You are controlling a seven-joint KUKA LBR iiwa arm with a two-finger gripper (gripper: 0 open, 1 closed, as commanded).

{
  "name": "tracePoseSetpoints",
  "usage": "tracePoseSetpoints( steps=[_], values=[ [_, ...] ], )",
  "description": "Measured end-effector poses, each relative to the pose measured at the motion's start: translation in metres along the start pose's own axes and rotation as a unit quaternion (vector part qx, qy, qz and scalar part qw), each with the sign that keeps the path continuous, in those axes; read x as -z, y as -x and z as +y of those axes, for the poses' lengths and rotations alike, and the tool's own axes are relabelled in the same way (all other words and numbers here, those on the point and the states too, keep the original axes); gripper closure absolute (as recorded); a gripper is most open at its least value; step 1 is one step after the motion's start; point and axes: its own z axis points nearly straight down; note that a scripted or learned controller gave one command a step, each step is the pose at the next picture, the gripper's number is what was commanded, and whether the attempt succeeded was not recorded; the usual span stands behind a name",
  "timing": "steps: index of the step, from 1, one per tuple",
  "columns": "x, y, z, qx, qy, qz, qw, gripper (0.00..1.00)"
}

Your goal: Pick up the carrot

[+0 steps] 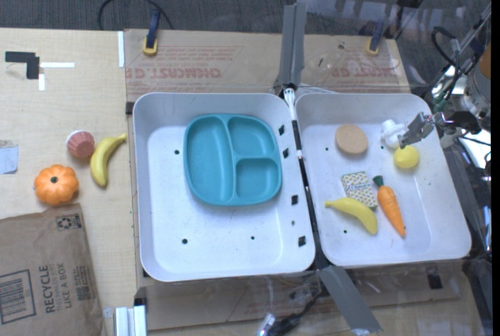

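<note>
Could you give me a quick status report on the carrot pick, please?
Gripper above the lemon, holding nothing visible. Carrot flat in right bin, untouched. Banana and small packet close beside it.

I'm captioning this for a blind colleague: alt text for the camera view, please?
A carrot lies in the right bin beside a banana, with the claw above a lemon at the far edge. The left bin holds a teal divided plate.

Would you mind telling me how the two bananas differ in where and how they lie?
The right banana lies inside the right bin, beside the carrot; the left banana lies on the bench outside the bins, by the pumpkin. The right banana lies nearly across the view, the left banana more upright. Both are yellow and curved.
</note>
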Motion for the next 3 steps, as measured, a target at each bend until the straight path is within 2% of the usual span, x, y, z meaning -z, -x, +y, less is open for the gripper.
tracePoseSetpoints(
  steps=[1,2,3],
  values=[
    [-0.135,0.0,-0.044,0.007,0.002,0.0,1.0,0.0],
    [-0.127,0.001,-0.044,0.005,0.001,0.0,1.0,1.0],
    [-0.018,-0.048,-0.011,-0.063,0.001,0.0,0.998,1.0]
  ],
)
